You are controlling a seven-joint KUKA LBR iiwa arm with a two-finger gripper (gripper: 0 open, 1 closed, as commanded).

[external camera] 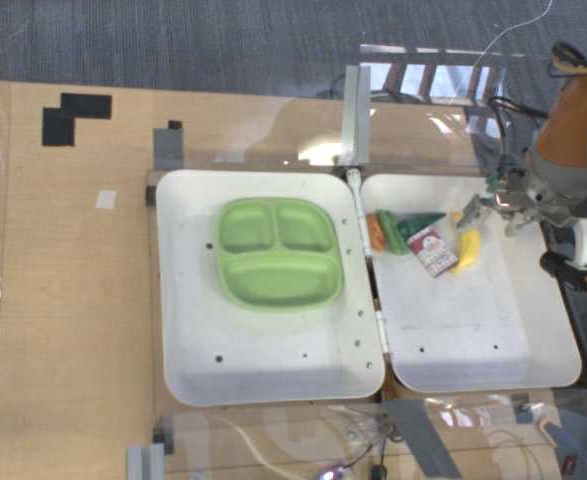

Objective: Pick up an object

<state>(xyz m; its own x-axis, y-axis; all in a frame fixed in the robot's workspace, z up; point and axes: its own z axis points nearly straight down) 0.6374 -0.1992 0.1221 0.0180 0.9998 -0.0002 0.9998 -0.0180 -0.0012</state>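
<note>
Pincer beside the banana in the right bin

You saw the pincer hanging at the far right corner of the right bin; whether it stood apart or together, you could not tell. The banana lay just to the camera's left and a little nearer, its long axis running roughly near-to-far, touching a small red-and-white packet. The green tray sat in the left bin.

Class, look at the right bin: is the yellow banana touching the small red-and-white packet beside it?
Touching. The camera view shows the banana lying against the packet at its right edge, no white bin floor between them.
</note>
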